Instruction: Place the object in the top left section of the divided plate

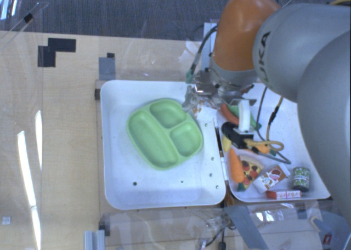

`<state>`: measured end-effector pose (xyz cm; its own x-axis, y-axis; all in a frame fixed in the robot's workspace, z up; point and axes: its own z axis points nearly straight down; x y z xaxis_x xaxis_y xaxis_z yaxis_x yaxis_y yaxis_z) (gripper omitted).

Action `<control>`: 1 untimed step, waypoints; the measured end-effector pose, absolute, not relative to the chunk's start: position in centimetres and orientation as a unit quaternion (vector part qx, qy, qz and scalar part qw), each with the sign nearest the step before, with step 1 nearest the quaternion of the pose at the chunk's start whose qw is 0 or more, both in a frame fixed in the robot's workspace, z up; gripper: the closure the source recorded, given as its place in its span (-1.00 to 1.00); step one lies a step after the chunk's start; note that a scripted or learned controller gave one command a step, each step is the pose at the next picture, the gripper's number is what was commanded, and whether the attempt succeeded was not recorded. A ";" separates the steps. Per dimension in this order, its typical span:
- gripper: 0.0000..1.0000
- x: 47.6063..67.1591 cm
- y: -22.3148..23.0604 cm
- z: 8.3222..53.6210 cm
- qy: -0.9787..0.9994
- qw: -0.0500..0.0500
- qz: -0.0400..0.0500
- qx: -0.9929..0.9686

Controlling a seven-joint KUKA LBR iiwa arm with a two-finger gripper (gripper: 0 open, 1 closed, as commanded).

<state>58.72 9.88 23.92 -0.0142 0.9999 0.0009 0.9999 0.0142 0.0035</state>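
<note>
Green divided plate (164, 132), three sections, lies tilted in the left white bin (118, 150), all sections bare. Grey arm (290, 51) with orange band reaches in from the right; its gripper (193, 100) hangs at the plate's upper right rim, finger spread not discernible, nothing seen between them. Right bin (312, 188) holds a carrot (235, 166), scissors (269, 147), a pizza slice toy (251, 171), a small can (301, 177); which one is the task's object cannot be told.

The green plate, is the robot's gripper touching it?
Cannot tell. In the camera view the gripper sits right at the upper right rim of the green plate, but the slanted look from above hides any gap or contact.
</note>
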 end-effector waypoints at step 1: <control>1.00 61.5 9.4 19.7 0.736 0.001 0.001 0.677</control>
<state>61.48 9.42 19.71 -0.0832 0.9965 0.0004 0.9965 0.0832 0.0025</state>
